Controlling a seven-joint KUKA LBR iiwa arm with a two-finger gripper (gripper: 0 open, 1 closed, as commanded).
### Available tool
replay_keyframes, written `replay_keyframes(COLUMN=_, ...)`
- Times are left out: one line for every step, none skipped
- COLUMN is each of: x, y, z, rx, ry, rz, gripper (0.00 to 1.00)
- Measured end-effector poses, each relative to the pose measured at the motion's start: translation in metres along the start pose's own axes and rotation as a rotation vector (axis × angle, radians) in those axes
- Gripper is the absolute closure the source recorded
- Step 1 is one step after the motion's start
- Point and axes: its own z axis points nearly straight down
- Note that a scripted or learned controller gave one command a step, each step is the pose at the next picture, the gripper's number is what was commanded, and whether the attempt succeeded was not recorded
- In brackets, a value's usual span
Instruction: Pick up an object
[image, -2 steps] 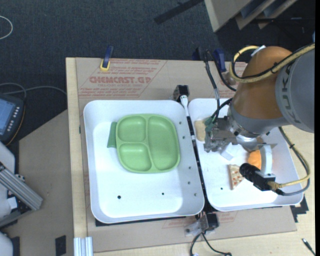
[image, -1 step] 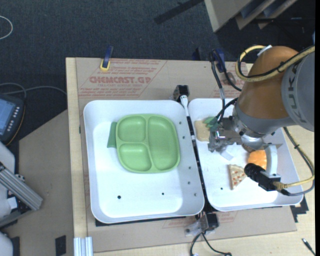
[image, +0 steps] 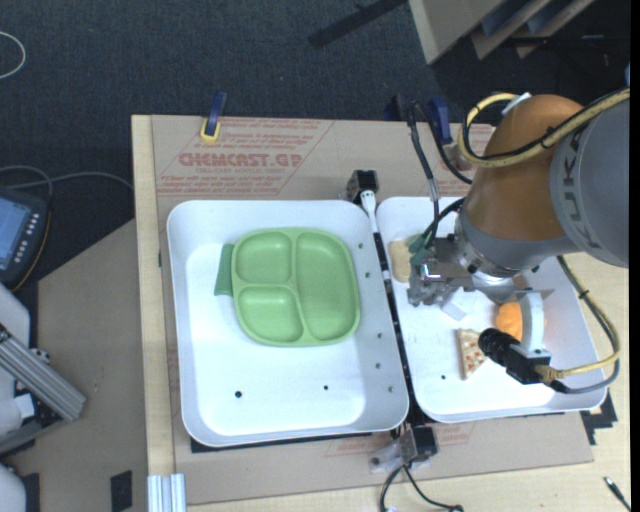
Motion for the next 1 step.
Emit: replay_keyframes(x=-0.0009, y=0.0089, z=-0.006, rx=-0.006, ry=-0.001, rz=0.0, gripper=1.0)
